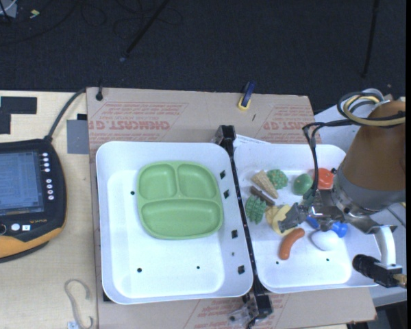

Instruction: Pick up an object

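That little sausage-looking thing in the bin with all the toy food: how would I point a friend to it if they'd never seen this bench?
Start at the right-hand white bin, the one the grey arm reaches into. Among the toy food, look toward its near edge, below the gripper. The sausage lies there at a slant, beside a white egg-shaped piece; it is the only long, reddish-orange piece there.

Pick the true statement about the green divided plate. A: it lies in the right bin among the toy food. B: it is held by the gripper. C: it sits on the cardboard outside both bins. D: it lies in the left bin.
D: the green divided plate lies flat on the floor of the left bin, while the toy foods, such as the sausage, lie in the right bin.
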Controlling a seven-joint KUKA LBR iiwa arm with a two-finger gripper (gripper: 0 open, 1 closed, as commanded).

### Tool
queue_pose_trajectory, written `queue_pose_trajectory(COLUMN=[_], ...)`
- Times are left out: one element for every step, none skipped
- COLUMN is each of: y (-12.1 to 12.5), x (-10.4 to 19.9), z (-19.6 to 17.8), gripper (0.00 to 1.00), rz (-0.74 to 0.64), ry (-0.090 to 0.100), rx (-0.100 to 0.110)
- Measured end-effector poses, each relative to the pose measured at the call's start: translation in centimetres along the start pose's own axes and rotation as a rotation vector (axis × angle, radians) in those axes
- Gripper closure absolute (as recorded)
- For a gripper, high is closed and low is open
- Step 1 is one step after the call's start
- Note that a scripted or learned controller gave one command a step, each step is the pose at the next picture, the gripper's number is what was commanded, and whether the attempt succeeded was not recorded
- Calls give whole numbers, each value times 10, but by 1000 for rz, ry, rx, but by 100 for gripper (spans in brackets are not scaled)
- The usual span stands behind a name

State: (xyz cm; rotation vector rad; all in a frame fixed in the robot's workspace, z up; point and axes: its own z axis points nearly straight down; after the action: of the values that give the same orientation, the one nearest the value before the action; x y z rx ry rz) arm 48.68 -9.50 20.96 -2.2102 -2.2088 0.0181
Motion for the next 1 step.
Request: queue_pose_trajectory(y=[2], x=[0], z=[-4], gripper=[0], rz=[-1], ry=[-2], rx=[-9])
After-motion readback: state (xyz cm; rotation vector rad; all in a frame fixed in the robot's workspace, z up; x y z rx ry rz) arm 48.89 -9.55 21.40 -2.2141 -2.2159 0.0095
